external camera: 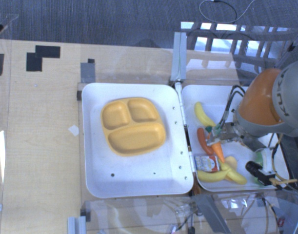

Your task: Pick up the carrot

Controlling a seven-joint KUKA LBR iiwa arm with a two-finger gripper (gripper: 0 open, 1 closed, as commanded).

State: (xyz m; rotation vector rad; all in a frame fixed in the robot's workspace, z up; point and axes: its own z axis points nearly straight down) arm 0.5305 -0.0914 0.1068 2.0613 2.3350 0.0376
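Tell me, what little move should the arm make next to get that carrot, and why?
Probably a short, straight lowering onto the carrot. The gripper hangs right over it in the right bin, but nothing shows the carrot held yet. A banana and a red pepper lie close alongside, so coming straight down should avoid nudging them.

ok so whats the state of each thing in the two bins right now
yellow divided plate: upright in the left bin, compartments bare
carrot: lying in the right bin, under the gripper, not lifted
red pepper: lying beside the carrot
upper banana: lying flat
lower banana: lying flat near the front wall
small packet: lying flat
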